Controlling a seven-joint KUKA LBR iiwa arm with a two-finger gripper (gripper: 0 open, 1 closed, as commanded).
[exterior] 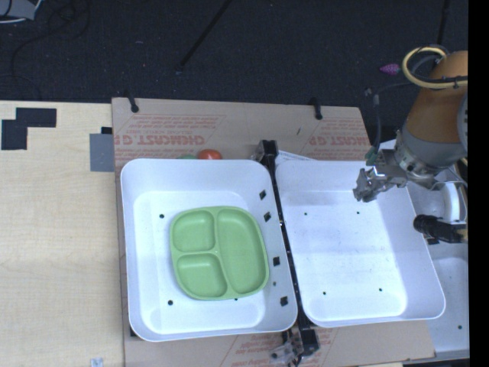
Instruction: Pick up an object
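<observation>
Green 3-compartment plate lying flat in the left white bin, grey arm reaching from the right, gripper over the right bin near its far right corner, finger state impossible to tell, small red object just behind the left bin.

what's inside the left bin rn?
The left bin holds one green divided plate with three compartments, lying flat on the floor. Whatever is under the plate is covered. A small red object sits just behind the bin's far rim, outside it.
</observation>
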